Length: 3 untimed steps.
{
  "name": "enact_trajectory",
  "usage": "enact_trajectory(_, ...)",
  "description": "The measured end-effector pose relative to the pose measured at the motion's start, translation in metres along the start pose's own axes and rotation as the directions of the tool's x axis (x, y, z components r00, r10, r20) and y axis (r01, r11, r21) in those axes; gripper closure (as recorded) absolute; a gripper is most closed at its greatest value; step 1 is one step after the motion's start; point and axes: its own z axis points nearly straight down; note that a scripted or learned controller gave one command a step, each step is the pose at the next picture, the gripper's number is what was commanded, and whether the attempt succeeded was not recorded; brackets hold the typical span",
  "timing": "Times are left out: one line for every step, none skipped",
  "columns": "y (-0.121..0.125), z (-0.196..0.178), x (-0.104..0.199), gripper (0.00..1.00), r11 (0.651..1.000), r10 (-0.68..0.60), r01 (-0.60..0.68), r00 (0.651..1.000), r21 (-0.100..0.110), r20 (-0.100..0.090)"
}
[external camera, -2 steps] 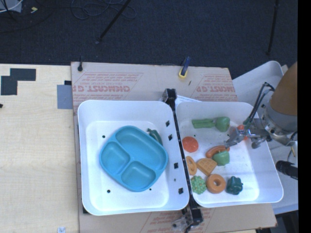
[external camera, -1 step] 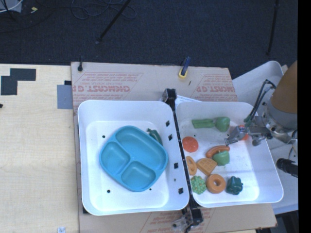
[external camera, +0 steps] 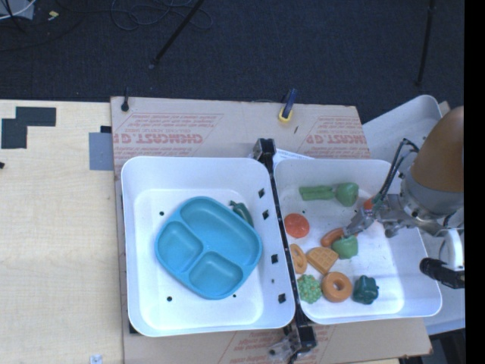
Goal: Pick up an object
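One small green toy sits right under the gripper (external camera: 356, 230) in the right bin (external camera: 413, 298).
Green toy (external camera: 346, 246) lies just beyond the orange ring-shaped toy (external camera: 336, 286), touching the gripper tip; whether it is gripped I cannot tell.

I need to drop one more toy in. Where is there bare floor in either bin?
Left bin: only strips around the blue tray. Right bin: bare between the green utensil and far wall; crowded around the donut and waffle.

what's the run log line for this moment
arm: over right bin | gripper: at green toy | grasp: unconfirmed | left bin: blue tray
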Motion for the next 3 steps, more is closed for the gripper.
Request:
enact_trajectory(-0.001, 0.054, 0.002, 0.0, 1.0, 0.0, 0.0, 1.0, 0.002, -0.001)
enact_trajectory(0.0, 0.041, 0.001, 1.0, 1.0, 0.003, -0.003, 1.0, -0.001, -0.001)
enact_trajectory(-0.005, -0.011, -0.008, 1.0, 1.0, 0.004, -0.004, 1.0, -0.007, 0.003)
